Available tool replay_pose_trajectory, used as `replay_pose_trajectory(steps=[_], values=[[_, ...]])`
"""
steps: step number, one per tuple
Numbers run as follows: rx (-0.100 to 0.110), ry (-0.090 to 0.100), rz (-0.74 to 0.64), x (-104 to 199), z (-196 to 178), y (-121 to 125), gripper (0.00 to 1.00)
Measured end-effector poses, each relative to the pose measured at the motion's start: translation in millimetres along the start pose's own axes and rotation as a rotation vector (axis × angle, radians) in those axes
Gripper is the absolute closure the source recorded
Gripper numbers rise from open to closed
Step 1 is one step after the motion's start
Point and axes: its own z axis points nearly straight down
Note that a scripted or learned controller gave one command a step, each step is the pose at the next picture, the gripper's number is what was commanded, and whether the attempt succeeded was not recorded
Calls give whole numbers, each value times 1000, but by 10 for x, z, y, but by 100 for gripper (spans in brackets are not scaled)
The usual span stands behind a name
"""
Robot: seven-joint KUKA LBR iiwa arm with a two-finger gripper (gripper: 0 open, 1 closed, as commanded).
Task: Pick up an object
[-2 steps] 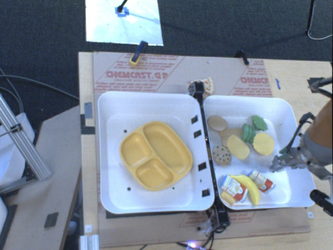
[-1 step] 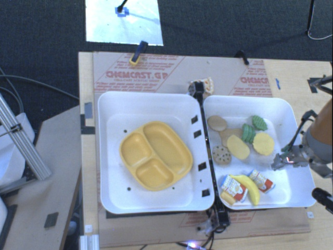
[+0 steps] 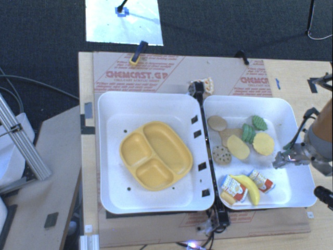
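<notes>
Approach step, nothing held. My gripper (image 3: 283, 159) hovers over the right bin's (image 3: 291, 113) right edge; finger state unreadable. Yellow disc (image 3: 263, 144) lies just left of gripper. Next: shift left, descend over it.

A pale wooden worktop (image 3: 171, 64) printed with red lettering stands on dark carpet (image 3: 41, 30), a shiny metal sheet (image 3: 124, 14) lying beyond it and an aluminium frame (image 3: 21, 139) at left.
</notes>
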Motion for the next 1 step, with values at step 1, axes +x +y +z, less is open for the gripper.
replay_pose_trajectory(steps=[1], values=[[-8,-1,-12,447,-612,1419,100]])
